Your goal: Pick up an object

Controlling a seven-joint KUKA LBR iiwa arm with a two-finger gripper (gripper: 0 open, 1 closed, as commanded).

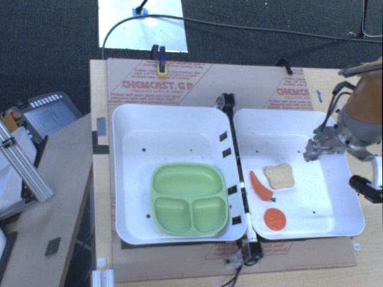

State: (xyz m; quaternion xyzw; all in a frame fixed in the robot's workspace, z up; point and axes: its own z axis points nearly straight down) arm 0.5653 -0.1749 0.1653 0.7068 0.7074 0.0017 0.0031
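Two bins (179,115), one tray (190,197), three foods (279,176).

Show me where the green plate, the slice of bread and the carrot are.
green plate (190,197), camera view, its middle divider.
slice of bread (279,176), camera view, its centre.
carrot (260,186), camera view, mid-length.

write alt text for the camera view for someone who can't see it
A grey robot arm's claw hovers over the right white bin, which holds a tan bread slice, an orange carrot and a flat red-orange disc. The left white bin holds a green divided plastic plate.
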